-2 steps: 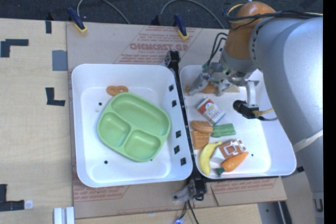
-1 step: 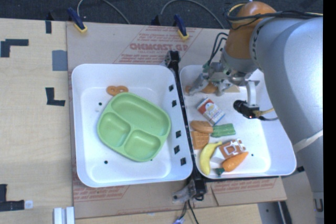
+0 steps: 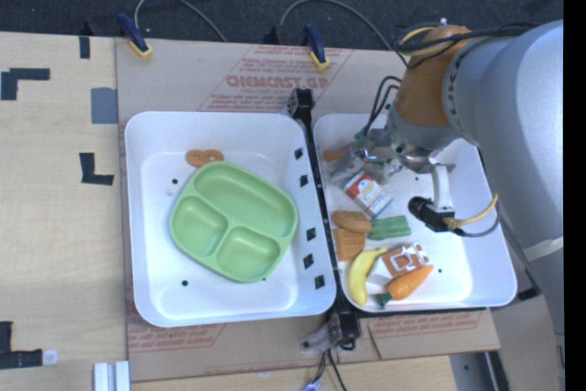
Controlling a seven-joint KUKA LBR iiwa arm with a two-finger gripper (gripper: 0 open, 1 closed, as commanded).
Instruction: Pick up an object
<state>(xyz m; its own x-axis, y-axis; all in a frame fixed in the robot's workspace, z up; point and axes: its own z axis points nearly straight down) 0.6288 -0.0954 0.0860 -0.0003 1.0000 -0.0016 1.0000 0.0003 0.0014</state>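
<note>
The right bin (image 3: 485,275) holds several toy foods: a small red-and-white carton (image 3: 368,194), a brown bread roll (image 3: 351,221), a green piece (image 3: 389,228), a yellow banana (image 3: 359,273), an orange-and-white box (image 3: 400,258) and an orange carrot (image 3: 409,282). My gripper (image 3: 363,154) is low in that bin's far left part, just above the carton and beside a small brown and grey item (image 3: 336,158). The wrist and cables hide its tips. Nothing can be seen held.
The left bin (image 3: 137,197) bears a green divided plate (image 3: 233,220) and a small orange pretzel (image 3: 204,157) at its far side. The grey arm with its orange band (image 3: 426,92) covers the right bin's far right side. Black clips (image 3: 301,102) sit on the divider between the bins.
</note>
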